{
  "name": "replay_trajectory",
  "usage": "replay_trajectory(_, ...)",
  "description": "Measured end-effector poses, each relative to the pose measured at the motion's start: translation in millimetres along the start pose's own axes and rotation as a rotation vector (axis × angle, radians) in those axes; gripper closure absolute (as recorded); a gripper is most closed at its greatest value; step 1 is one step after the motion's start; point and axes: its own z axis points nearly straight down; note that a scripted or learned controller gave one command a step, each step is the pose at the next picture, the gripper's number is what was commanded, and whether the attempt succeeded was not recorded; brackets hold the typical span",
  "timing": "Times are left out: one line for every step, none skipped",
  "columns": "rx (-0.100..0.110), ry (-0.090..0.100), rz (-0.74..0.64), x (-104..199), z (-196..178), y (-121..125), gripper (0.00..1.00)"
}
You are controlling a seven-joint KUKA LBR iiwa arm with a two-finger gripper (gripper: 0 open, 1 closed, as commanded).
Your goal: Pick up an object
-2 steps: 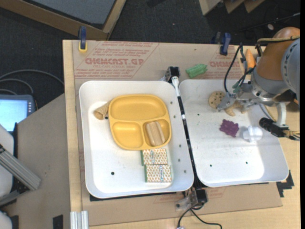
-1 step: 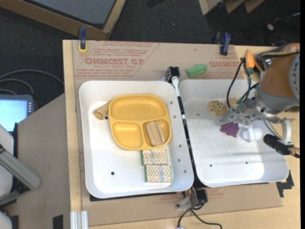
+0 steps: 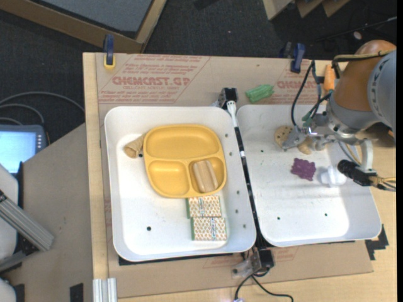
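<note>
- The arm (image 3: 365,83) reaches in from the right, above the far right corner of the right bin (image 3: 315,228). It has a grey body with an orange band above the wrist.
- The gripper (image 3: 298,141) sits low over the far part of the right bin, left of the bin's middle. From this slant I cannot tell how wide it stands or whether it has anything in its grasp.
- A tan spotted piece (image 3: 283,134), roundish, lies on the bin floor just left of the gripper. I cannot tell whether the two touch.
- A small tan lump (image 3: 307,147) lies just right of the gripper tip and slightly nearer, partly covered by the gripper body.
- A purple knobbly toy (image 3: 303,168) lies nearer than the gripper and apart from it, around the middle of the right bin.
- A pale whitish thing (image 3: 329,177) lies just right of the purple knobbly toy. It is too washed out to name.
- The left bin (image 3: 119,168) holds a yellow divided plate (image 3: 182,143), lying flat in the bin's far half.
- A tan loaf-shaped block (image 3: 203,175) lies in the plate's near right compartment.
- A small beige piece (image 3: 133,147) lies on the bin floor against the plate's left rim.
- Two patterned packets (image 3: 206,218) lie together just on the near side of the plate. The farther one is right at the plate's rim.
- A green thing (image 3: 259,93) lies on the bench (image 3: 157,80) beyond the bins, near the gap between them.
</note>
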Motion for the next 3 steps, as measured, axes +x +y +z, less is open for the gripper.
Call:
replay_trajectory(0.01, 0.004, 0.005, -3, 0, -53, 0.0)
replay_trajectory(0.003, 0.002, 0.004, -3, -10, -50, 1.0)
replay_trajectory(0.005, 0.005, -0.003, 58, -51, -63, 1.0)
